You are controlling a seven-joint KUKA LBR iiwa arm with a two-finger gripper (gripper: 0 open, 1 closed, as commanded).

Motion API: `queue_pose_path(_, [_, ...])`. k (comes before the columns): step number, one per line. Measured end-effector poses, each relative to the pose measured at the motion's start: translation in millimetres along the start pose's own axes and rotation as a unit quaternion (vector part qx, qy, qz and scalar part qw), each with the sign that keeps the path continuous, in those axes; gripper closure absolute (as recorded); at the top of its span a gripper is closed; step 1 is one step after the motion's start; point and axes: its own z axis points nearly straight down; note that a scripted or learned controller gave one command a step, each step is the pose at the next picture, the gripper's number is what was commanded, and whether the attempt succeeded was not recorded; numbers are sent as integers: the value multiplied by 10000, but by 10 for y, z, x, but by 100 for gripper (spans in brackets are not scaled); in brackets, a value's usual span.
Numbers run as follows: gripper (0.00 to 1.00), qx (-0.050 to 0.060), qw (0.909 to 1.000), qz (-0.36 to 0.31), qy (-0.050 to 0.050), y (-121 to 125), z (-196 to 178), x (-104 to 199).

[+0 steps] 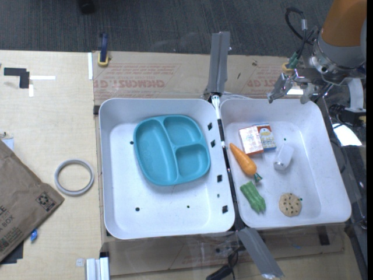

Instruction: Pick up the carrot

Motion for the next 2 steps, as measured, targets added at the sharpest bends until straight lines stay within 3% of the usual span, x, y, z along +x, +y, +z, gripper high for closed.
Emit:
queue_pose_path(1, [0, 2, 10000, -37, -4, -727, 674, 593])
queue_pose_path(2, [0, -16, 9873, -1586, -5, -832, 1660, 235])
